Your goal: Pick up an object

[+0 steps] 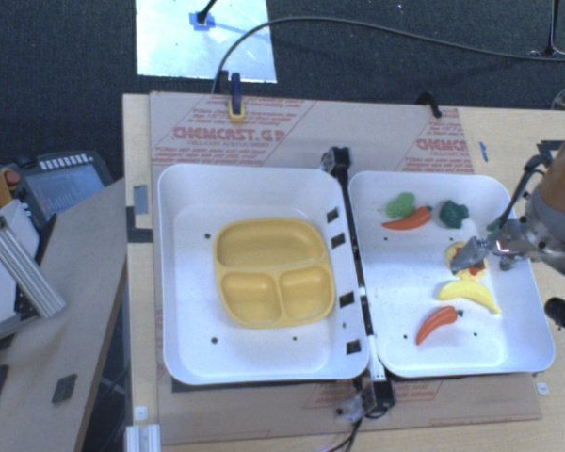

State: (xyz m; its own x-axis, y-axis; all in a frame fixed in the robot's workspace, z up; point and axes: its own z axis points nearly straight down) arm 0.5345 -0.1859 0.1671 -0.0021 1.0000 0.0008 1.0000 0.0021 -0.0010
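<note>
My gripper [470, 255] hangs low over the right bin [523, 347], near its right side, with the arm coming in from the right edge. A small yellow-orange object [455, 251] lies right at the gripper's tip, partly hidden by it. Just below it rests a yellow banana [471, 296]. A red-orange pepper [437, 322] lies toward the bin's front. Near the back of the bin sit a light green piece [400, 202], an orange-red carrot [407, 220] and a dark green broccoli [453, 214].
The left bin [184, 347] holds a yellow divided tray [268, 271]. A black divider with clips [348, 252] runs between the bins. A teach pendant [61, 186] and metal bar [19, 262] lie on the side table at left.
</note>
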